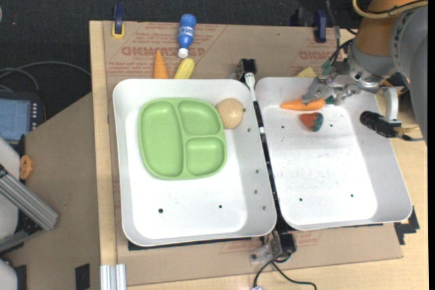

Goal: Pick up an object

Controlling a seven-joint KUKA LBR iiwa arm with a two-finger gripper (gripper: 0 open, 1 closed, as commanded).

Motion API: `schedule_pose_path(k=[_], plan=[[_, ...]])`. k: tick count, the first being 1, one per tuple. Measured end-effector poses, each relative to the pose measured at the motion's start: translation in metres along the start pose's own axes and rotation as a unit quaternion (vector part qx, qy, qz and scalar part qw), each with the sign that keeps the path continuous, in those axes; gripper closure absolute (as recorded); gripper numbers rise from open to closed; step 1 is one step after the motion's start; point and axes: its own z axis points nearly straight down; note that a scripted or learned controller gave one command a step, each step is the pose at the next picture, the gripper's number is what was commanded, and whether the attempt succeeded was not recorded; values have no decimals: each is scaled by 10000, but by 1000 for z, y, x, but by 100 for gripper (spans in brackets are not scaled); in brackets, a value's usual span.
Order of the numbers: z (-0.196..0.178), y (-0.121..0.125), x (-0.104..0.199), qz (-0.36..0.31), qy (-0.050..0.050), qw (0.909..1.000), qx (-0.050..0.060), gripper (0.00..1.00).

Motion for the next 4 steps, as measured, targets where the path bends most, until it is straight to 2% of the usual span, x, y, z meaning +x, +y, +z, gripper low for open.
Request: schedule_pose_path(k=[1, 2, 3, 4], plan=[[-94, -78, 73, -4, 23, 10000, 16, 100], [-88, -77, 69, 18, 7, 10000, 27, 0], [30, -74, -2, 48, 0, 10000, 49, 0], [27, -10, 54, -35, 5, 9999, 158, 0]])
